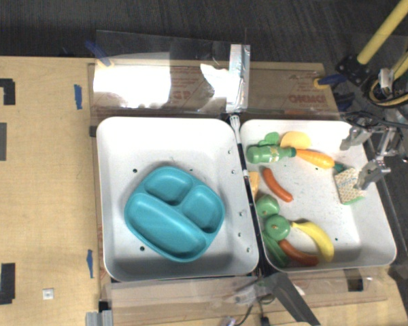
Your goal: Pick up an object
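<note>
The pincer (367, 156) hangs open and empty by the right bin's (387, 243) far edge; I'd lower it squarely over the speckled wedge (348, 185) before closing.

The left bin (115, 141) is plain white, as is the right bin (374, 229), whose floor is finely speckled dark; in the left bin the divided tray (175, 212) is teal all over; at the far end of the right bin a bottle (268, 154) is green, beside it a yellow piece (296, 140) and an orange carrot (316, 159); nearer lie an orange-red sausage (277, 185), a green apple (277, 228), a yellow banana (317, 238); at the right a sponge (349, 185) is pale yellow dotted with green; the bench (34, 202) is tan with black marks and blue tape.
</note>
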Action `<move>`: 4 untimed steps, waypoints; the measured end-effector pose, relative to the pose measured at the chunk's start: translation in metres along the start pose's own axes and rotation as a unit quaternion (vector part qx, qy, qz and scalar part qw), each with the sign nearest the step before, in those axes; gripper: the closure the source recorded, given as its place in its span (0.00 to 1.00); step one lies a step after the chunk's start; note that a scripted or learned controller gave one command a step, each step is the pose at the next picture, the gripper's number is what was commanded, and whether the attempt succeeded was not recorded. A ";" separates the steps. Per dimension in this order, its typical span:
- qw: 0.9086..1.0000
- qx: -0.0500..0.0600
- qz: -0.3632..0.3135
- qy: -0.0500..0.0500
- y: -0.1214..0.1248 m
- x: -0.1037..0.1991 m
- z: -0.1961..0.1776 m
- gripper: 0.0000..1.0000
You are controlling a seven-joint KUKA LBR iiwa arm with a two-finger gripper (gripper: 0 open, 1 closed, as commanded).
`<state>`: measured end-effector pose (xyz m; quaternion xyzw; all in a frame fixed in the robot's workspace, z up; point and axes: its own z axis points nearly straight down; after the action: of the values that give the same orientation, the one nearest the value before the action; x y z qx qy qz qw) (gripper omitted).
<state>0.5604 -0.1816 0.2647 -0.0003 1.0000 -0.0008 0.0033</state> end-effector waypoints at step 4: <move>1.000 -0.003 0.025 0.008 0.082 -0.054 0.174 0.00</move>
<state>0.6151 -0.1001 0.0905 0.0243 0.9997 0.0023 -0.0047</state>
